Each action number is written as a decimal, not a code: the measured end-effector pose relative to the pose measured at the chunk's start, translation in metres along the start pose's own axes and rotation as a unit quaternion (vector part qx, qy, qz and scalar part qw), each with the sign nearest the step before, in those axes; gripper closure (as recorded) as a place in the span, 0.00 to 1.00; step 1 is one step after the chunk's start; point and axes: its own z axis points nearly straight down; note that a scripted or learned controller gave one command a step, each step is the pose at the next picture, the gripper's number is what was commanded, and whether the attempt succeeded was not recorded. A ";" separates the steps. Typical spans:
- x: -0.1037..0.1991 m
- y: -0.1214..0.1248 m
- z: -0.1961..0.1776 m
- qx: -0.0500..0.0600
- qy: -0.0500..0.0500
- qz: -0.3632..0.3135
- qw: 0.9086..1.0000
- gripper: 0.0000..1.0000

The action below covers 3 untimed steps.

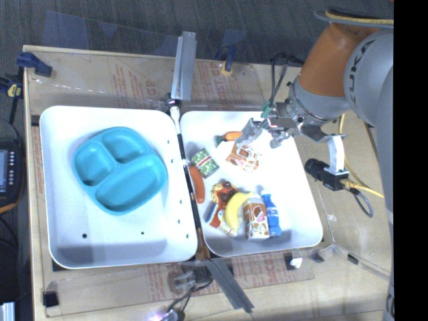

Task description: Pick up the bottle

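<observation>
The grey arm (354, 59) reaches over the right bin (304, 199); the left bin (60, 233) holds a blue divided plate (120, 169). The gripper (266, 131) hovers with fingers spread and nothing between them above a small carton (242, 158). The bottle (271, 216), blue-capped, lies near the bin's front edge beside a banana (234, 212).

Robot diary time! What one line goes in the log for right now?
arm: over right white bin | two-finger gripper: above small orange-white carton | blue-capped bottle: lying near front, untouched | grasp: none
</observation>
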 end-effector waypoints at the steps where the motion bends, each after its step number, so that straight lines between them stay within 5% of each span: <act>1: -0.033 -0.031 0.135 0.000 0.000 -0.011 1.000 0.00; 2: -0.046 -0.063 0.133 0.000 0.000 -0.067 0.998 0.00; 3: -0.046 -0.060 0.149 -0.003 0.000 -0.132 0.991 0.00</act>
